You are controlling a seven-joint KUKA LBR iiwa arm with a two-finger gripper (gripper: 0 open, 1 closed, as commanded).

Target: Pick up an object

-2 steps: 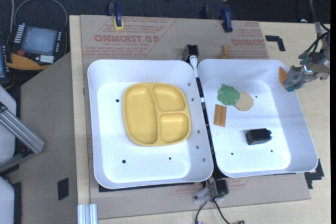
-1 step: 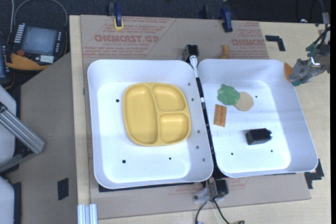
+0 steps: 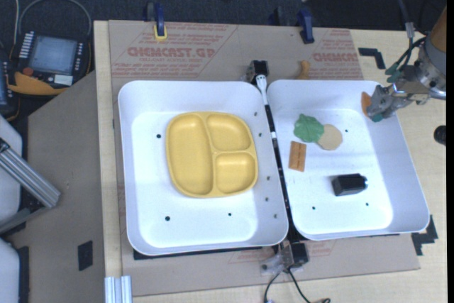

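Note:
The right bin (image 3: 383, 216) holds a green leafy piece (image 3: 308, 127), a tan round disc (image 3: 330, 137) touching it, a small brown-orange bar (image 3: 297, 155) and a black block (image 3: 349, 184). My gripper (image 3: 381, 103) hangs over the bin's upper right rim, well to the right of these objects. Something orange (image 3: 367, 101) shows at its left side; whether it sits between the fingers is unclear.
The left bin (image 3: 142, 209) carries a yellow three-compartment plate (image 3: 211, 152). A black divider strip (image 3: 269, 131) runs between the bins. Blue clamps (image 3: 160, 18) hold the cardboard at the back. A pendant with a screen (image 3: 50, 53) lies at the far left.

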